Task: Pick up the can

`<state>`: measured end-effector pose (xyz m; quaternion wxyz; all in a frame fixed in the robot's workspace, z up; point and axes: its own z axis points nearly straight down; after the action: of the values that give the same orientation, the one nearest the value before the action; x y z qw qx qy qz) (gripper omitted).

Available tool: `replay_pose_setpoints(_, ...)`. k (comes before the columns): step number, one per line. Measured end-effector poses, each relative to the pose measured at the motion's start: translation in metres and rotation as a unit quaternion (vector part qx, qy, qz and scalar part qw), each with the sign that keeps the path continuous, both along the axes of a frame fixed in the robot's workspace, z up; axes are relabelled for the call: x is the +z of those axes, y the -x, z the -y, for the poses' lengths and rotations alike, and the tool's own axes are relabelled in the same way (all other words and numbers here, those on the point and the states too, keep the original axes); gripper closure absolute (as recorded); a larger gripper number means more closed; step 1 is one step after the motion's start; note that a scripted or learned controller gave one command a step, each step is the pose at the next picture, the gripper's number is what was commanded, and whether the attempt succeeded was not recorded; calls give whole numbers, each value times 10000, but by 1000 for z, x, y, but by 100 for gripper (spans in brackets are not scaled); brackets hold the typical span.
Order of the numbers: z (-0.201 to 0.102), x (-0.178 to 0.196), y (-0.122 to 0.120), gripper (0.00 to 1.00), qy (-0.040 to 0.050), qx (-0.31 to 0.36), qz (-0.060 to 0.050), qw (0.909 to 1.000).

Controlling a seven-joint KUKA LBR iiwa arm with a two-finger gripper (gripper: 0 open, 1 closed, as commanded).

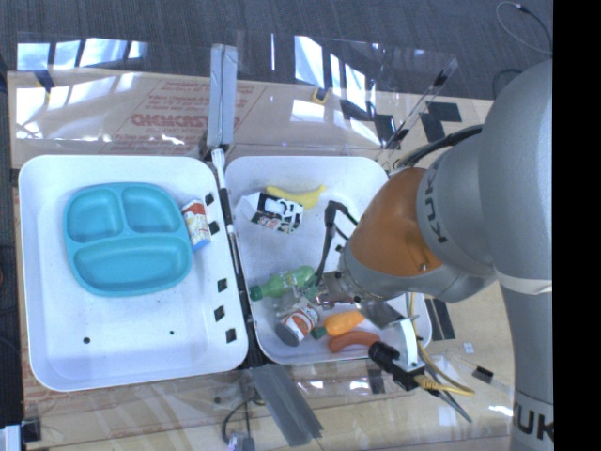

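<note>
White right bin: the can is seen lying on its side near the front edge, touching the carrot on its right, with the green bottle just behind and a red sausage-like piece in front. The gripper is lowered just above and behind the can; its state cannot be told. A banana and a carton are seen at the back. Left bin: a blue divided plate and a small can beside it.

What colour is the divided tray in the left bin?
Light blue tray, three compartments, seen clearly in the camera view.
</note>
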<state>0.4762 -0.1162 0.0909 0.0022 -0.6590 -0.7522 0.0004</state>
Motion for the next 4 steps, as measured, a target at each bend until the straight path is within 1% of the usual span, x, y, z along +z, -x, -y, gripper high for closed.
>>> replay_pose_setpoints(1, 0, 9, 0, 100, -2, 21, -7, 10000)
replay_pose_setpoints(2, -52, 101, -15, 100, 5, 598, 15, 9982)
replay_pose_setpoints(3, -33, 131, -14, 100, 14, -245, 14, 9997)
replay_pose_setpoints(4, -33, 131, -14, 0, 13, -242, 12, 9997)
